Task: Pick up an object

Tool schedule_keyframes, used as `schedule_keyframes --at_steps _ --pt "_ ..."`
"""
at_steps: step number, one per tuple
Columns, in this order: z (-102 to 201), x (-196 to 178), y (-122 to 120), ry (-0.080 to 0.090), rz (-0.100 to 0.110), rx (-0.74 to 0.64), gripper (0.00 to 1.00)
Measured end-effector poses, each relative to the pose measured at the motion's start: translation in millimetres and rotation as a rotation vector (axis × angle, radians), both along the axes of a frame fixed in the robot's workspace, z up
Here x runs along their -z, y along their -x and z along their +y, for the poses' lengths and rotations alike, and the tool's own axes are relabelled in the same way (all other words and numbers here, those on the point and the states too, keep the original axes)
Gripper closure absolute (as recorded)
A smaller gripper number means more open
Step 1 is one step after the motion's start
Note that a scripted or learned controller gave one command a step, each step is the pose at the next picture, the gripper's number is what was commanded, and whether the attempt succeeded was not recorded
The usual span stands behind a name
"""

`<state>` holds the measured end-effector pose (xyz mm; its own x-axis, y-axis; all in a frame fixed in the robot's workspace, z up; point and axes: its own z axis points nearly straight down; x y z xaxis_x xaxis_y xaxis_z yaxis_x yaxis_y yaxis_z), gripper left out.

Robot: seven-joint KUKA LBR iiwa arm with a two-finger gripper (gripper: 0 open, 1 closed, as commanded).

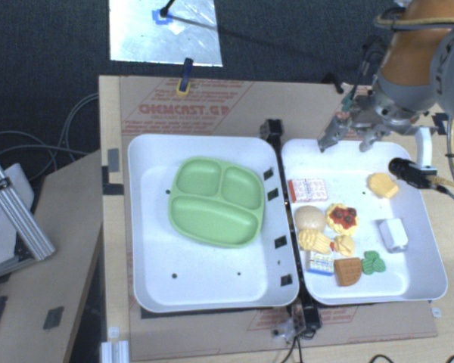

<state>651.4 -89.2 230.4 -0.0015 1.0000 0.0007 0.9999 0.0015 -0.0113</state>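
Objects: a cluster of small toy foods lies in the right bin [431,274], none of them between the fingers.
Gripper: the gripper [347,138] hangs over the far rim of the right bin, its two fingers spread wide with nothing between them.
Arm: the grey arm [424,44] with its orange band comes in from the upper right.
Nearest item: a yellow piece [383,184] lies near the gripper, toward the front and right of it, clear of the fingers.
Card: a small red-and-white packet [307,190] lies just in front of the gripper, close to the divide between the bins.
Cluster: further forward sit a pale round piece [310,218], a red-topped piece [343,218], a ridged yellow piece [314,240], a brown piece [348,271] and a green leafy piece [374,262], packed close, some touching.
White block: a white block [393,234] lies apart to the right of the cluster; what it is cannot be made out.
Left bin: the left bin [147,278] holds a green divided plate [216,201], well apart from the gripper.
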Motion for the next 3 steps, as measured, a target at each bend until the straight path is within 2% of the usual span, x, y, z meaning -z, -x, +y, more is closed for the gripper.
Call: schedule_keyframes --at_steps 1,2,3 --pt "0.2 -8.5 -2.1 0.001 -0.013 -0.002 0.0" --pt "2.8 52.4 -1.0 0.001 -0.011 0.0 0.0" --pt "-2.9 99.5 -9.7 0.001 -0.013 0.001 0.0"
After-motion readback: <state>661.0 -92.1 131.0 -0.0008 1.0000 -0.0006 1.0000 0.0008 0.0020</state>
